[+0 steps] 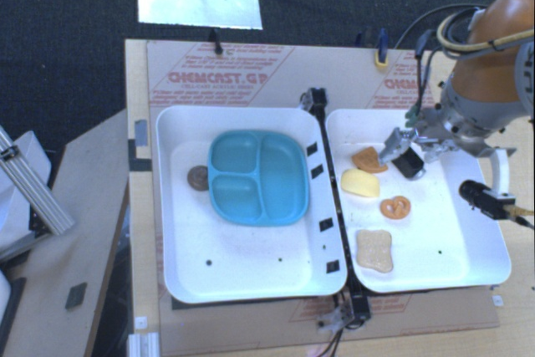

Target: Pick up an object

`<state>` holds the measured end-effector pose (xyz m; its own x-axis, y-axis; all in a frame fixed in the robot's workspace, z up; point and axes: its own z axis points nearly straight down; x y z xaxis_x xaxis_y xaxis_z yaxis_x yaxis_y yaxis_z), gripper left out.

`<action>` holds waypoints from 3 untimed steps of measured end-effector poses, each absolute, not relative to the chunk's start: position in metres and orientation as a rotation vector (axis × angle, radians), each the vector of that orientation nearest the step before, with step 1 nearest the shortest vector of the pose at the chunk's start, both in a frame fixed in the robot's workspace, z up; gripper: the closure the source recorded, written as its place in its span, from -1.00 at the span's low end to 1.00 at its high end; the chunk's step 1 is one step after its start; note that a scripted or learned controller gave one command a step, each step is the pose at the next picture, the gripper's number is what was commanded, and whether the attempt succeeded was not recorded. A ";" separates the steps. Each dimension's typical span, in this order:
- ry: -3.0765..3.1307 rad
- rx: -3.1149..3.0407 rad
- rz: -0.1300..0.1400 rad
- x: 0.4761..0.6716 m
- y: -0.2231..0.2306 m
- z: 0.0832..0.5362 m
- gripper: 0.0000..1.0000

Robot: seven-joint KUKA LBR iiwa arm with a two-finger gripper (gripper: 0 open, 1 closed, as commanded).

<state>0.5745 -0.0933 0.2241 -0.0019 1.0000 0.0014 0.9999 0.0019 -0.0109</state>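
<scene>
In the right bin [476,263] lie an orange croissant-shaped piece [369,160], a yellow wedge [360,183], an orange pretzel [395,207] and a tan slice of bread [374,250]. My gripper [401,152] hangs over the bin's upper middle, just right of the orange croissant-shaped piece and above the pretzel. Its fingers stand apart, one silver and one black, with nothing between them.
The left bin [180,263] holds a blue divided plate [256,177] and a small brown round disc [198,177] at the plate's left. A black divider [328,180] separates the bins. The arm's black part [481,198] reaches over the right bin's right side.
</scene>
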 end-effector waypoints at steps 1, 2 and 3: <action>-2.227 -2.218 -0.002 0.577 -0.093 0.231 -1.00; -2.221 -2.218 0.004 0.582 -0.098 0.171 -1.00; -2.220 -2.220 0.003 0.583 -0.106 0.125 -1.00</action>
